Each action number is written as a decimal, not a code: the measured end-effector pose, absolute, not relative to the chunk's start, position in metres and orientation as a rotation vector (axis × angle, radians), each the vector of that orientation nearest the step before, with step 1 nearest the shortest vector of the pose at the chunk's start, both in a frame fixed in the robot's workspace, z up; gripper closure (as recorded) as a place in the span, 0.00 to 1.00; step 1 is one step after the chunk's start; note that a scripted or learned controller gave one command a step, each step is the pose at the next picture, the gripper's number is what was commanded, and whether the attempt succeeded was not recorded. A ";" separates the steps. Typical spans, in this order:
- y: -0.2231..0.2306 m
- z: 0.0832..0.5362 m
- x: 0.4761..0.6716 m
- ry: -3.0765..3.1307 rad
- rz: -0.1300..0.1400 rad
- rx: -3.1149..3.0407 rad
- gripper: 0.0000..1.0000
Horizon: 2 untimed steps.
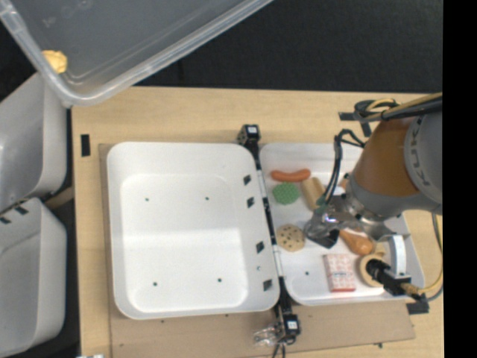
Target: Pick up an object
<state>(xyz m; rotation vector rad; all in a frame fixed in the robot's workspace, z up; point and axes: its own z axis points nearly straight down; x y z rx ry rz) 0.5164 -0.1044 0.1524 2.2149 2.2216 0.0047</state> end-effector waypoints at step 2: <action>-0.028 0.276 0.636 2.219 0.013 2.209 1.00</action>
